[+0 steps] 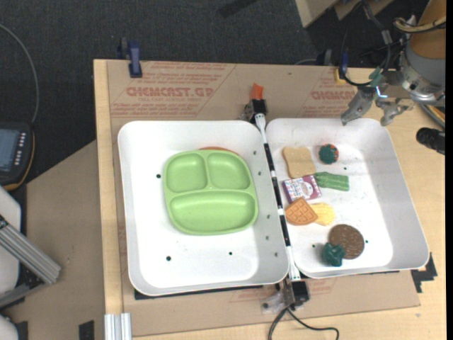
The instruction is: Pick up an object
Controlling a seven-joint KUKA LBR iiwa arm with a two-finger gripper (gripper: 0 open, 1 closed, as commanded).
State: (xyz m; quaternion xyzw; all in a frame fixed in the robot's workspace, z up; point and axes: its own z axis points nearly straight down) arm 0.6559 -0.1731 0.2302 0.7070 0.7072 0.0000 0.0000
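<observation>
On the tabletop [106,190], the right bin [396,190] holds toy food. The gripper [373,109] hovers above its far rim, jaws spread, empty. Approach step: next, descend onto one item.

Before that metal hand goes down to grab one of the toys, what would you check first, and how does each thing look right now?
1. Hand open: ok. The hand has its two fingers spread apart, nothing between them.
2. Hand above a toy: not ok. It hangs over the far rim of the right bin, away from the toys.
3. Toys within the bin: ok. The toast slice, green stick and brown cookie all lie inside.
4. A toy with room around it: ok. The round green-and-red piece lies apart from the rest.
5. Crowded toys: not ok. The purple packet and waffle touch.
</observation>
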